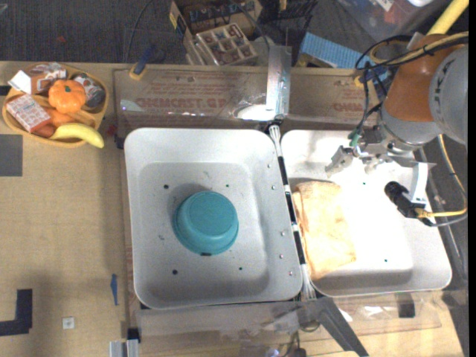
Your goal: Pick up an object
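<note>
A teal bowl (pixel 207 222) lies upside down in the middle of the left bin (pixel 149 162). A flat tan and orange cloth-like piece (pixel 324 225) rests against the left wall of the right bin (pixel 416 266). My gripper (pixel 354 160) hangs over the far part of the right bin, just beyond the tan piece's upper right corner and apart from it. Its fingers (pixel 336 160) are spread open with nothing between them. The grey arm with its orange band (pixel 416 88) comes in from the upper right.
A basket (pixel 15 114) with a banana, an orange fruit and small boxes sits at the far left of the bench. Cardboard boxes and cables lie behind the bins. A black cable fitting (pixel 398 195) hangs over the right bin.
</note>
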Available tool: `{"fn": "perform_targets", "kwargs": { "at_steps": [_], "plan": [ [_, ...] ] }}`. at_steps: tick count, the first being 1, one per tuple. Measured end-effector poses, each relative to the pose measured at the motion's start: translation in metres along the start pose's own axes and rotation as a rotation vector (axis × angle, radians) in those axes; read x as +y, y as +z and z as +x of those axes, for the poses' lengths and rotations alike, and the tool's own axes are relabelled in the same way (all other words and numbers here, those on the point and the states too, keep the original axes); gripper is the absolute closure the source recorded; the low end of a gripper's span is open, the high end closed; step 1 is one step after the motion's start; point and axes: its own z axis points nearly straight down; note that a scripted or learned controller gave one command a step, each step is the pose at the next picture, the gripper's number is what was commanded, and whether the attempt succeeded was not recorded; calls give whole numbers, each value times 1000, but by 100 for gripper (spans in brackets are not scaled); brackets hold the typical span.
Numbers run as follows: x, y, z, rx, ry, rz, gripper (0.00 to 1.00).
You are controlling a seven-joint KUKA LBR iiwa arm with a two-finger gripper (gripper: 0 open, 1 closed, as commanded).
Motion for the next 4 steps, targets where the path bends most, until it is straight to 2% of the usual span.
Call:
{"fn": "perform_targets", "kwargs": {
  "at_steps": [1,2,3,4],
  "plan": [
    [-49,41,34,-1,-134,-9,0],
    [-48,30,34,1,-130,-14,100],
    [-48,30,34,0,-130,-14,0],
    [-63,-53,47,1,-102,1,0]
  ]
}}
